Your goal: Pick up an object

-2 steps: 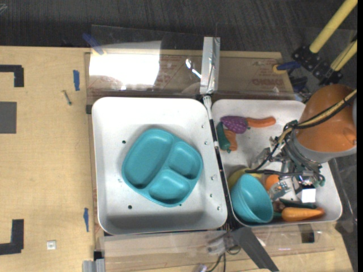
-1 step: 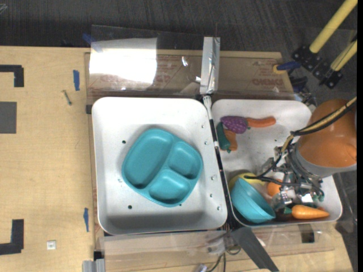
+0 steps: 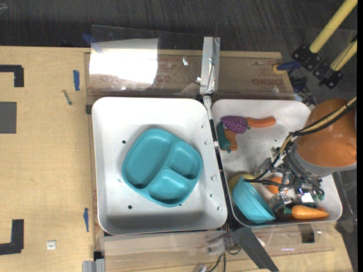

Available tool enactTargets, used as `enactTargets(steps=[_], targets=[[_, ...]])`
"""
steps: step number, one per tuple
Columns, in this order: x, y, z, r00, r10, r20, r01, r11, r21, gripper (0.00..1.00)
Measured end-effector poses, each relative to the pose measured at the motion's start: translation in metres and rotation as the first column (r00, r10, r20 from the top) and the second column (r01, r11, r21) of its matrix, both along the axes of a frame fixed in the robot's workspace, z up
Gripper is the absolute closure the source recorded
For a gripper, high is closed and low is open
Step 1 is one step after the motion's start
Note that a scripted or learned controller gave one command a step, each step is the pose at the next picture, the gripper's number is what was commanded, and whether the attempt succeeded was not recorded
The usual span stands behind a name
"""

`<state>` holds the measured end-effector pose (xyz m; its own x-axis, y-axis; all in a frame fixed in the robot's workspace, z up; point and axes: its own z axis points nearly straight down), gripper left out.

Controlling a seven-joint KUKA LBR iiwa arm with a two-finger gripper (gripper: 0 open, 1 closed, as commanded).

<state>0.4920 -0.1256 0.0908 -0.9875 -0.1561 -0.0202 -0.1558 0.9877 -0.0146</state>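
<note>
Nearest my camera, along the front wall of the right bin (image 3: 249, 107), lie a teal bowl (image 3: 250, 203) tipped on its side and a carrot (image 3: 309, 212); my tool (image 3: 290, 187) is down among them, between the two. Wiring and the wrist crowd it, so I cannot tell how the tool is set, or whether anything is caught in it. I would not claim a hold from this.

As I judge it, the job is at the reach-and-grasp step: the arm (image 3: 332, 135), with its orange band, leans in from the right, low over the front half of that bin. Something small and orange (image 3: 273, 188) shows just left of the tool, too cluttered to name.

Farther back in the same bin, well apart from the tool, sit a purple piece (image 3: 235, 123), a sausage (image 3: 260, 122) touching it, and a teal-and-orange piece (image 3: 227, 138) by the divider. A teal sectioned plate (image 3: 163, 165) lies in the left bin (image 3: 108, 118), on the desk (image 3: 39, 152).

My next move, as I read it, calls for a firm close on one item only, then a straight lift clear of the bowl's rim, which could snag.
</note>
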Motion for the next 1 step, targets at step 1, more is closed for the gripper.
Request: enactTargets(steps=[1], targets=[[0.0009,0.0077,0.0000,0.988,0.155,-0.001,-0.155,0.988,0.001,0.00]])
